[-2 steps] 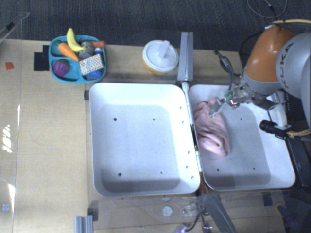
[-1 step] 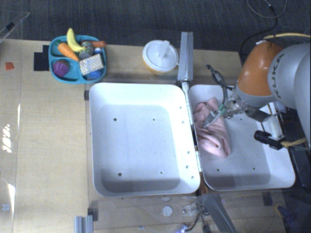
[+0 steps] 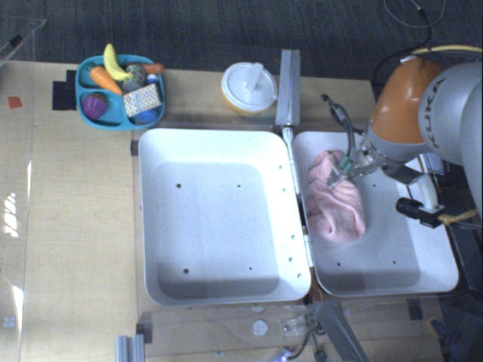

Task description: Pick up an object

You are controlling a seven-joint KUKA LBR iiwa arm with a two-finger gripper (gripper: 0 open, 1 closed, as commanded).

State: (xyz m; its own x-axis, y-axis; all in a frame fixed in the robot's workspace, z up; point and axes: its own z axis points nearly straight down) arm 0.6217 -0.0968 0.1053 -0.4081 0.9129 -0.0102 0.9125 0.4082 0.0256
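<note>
Pink terry-looking cloth (image 3: 334, 201), crumpled in the right bin (image 3: 423, 270) near its left wall — I judge it soft, light, floppy, nothing to break. I'd pinch a raised fold near the top of the heap, not a flat edge. My gripper (image 3: 346, 166) sits right at the cloth's upper end, touching or nearly so. I cannot tell how the gripper is set from here.

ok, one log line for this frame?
arm: over right bin | gripper: at top edge of pink cloth | grasp: unconfirmed | cloth: lying in right bin | left bin: untouched
</note>
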